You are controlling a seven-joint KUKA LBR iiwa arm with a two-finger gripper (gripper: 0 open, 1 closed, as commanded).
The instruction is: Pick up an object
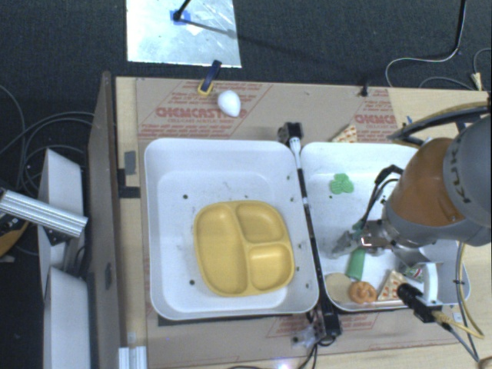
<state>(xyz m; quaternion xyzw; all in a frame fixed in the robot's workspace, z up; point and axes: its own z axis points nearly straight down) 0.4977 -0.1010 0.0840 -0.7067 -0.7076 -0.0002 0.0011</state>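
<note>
In the right bin [361, 160] a green cylinder [356, 264] lies near the front. Just below it are an orange-brown lump [362, 290] and a pizza-slice toy [390, 284], on a round dish [336, 287]. Farther back in the same bin lies a small green leafy piece [340, 182]. My gripper [355, 242] hangs right over the top end of the green cylinder, and the arm's orange band [427, 191] covers the bin's right half. How the gripper stands on the cylinder is too small to make out.
A yellow divided plate [244, 247] lies in the left bin [177, 175]. On the cardboard behind the bins are a white egg [228, 102], a yellow-and-blue tool [208, 78] and another pizza piece [346, 134]. A dark divider [305, 206] runs between the bins.
</note>
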